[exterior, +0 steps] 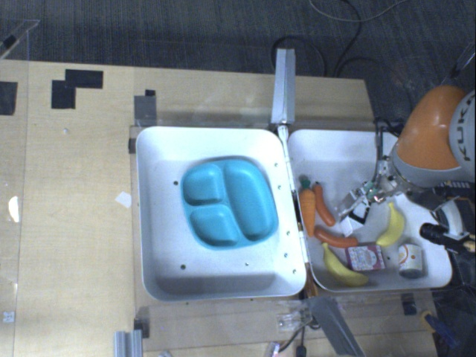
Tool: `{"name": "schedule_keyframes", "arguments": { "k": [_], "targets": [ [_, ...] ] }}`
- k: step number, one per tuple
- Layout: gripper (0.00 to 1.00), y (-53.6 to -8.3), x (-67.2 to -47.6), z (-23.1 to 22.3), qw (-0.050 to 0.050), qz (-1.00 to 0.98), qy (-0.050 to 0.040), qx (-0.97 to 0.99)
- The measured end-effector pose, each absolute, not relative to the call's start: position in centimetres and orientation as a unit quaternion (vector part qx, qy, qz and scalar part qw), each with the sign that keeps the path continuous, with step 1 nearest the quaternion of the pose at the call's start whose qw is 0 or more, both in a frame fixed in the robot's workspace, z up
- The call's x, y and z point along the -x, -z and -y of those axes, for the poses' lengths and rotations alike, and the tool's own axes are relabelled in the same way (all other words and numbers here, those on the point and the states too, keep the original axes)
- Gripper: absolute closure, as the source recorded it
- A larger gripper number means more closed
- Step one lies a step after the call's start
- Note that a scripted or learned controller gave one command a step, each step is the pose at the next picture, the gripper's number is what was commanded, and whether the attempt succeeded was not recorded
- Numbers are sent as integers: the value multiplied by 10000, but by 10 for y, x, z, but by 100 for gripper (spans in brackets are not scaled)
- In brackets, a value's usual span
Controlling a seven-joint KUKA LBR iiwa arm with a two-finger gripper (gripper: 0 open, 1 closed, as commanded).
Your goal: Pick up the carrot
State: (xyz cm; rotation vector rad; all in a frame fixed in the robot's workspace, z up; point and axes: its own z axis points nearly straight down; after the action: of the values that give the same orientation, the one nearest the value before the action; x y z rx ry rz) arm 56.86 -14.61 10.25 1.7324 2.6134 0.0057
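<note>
The carrot (307, 213) is orange with a small green top. It lies lengthwise against the left wall of the right bin (335, 146), green end toward the back. My gripper (362, 201) hangs over the middle of that bin, to the right of the carrot and apart from it. It points down and to the left. Two reddish sausages lie between the gripper and the carrot. Nothing shows in the gripper's grasp.
The right bin also holds a sausage (324, 205) beside the carrot, another sausage (336, 236), two bananas (344, 268) (392, 226), a pink carton (366, 257) and a small can (410, 259). The left bin (160, 199) holds a blue divided plate (227, 201).
</note>
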Motion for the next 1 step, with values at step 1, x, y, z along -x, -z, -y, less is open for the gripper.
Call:
{"name": "schedule_keyframes", "arguments": {
  "k": [1],
  "targets": [
    [0, -95, -549, 121, 149, -8270, -47, -5619]
  ]
}}
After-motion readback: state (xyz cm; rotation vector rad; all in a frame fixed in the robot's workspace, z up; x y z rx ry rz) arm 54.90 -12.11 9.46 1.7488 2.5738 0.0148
